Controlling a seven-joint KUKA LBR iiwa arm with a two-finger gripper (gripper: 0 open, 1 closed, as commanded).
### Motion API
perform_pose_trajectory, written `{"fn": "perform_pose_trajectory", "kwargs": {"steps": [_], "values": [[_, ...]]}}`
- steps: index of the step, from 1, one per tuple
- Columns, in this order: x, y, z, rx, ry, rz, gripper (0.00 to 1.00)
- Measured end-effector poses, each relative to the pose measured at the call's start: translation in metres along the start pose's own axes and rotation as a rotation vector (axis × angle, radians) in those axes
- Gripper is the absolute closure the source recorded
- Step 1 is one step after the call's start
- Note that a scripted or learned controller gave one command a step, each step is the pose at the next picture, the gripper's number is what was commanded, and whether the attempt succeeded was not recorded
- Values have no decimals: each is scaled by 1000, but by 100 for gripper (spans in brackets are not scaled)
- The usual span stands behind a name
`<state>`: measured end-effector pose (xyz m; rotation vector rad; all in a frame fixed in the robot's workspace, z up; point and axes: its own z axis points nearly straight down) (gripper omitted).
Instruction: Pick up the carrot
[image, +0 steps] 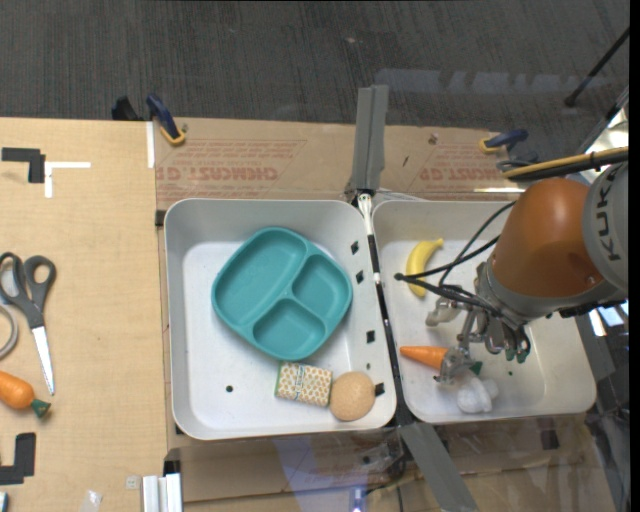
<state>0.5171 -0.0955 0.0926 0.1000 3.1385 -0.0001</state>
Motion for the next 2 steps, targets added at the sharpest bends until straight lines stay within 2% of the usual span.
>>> {"fn": "perform_pose_trajectory", "kwargs": {"steps": [1, 2], "values": [[-10, 2, -1, 1, -4, -39, 0], [1, 2, -1, 0, -2, -354, 0]]}}
